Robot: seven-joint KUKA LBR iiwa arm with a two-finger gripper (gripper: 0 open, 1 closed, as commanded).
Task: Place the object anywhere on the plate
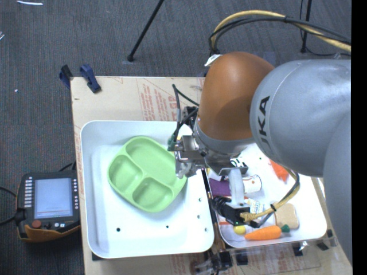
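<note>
The pale green, three-compartment plastic plate (146, 173) lies tilted across the left white bin (94, 222), left of the frame's centre. The grey arm with its orange band (235, 96) reaches in from the right and covers the gap between the bins. Its gripper (184, 164) hangs at the plate's right rim, just beside or touching it. How the pincer stands, and whether it carries anything, cannot be told: the wrist hides it from above.

The right white bin (318, 225) holds a clutter in the lower right of the frame: an orange toy carrot (265, 232), a tan bread-like slice (287, 215), a purple piece (219, 185), a white cylinder (251, 183) and a small yellow item (239, 230). Which of these is meant for the plate is not clear. No loose item is visible on the plate's compartments.

The risks, as I judge them, come from the gripper's position on the rim. A release here could drop an item onto the edge, and it would roll into the bin instead. A descent could press the rim and tip or slide the light plate. If nothing is held, the release places nothing.
</note>
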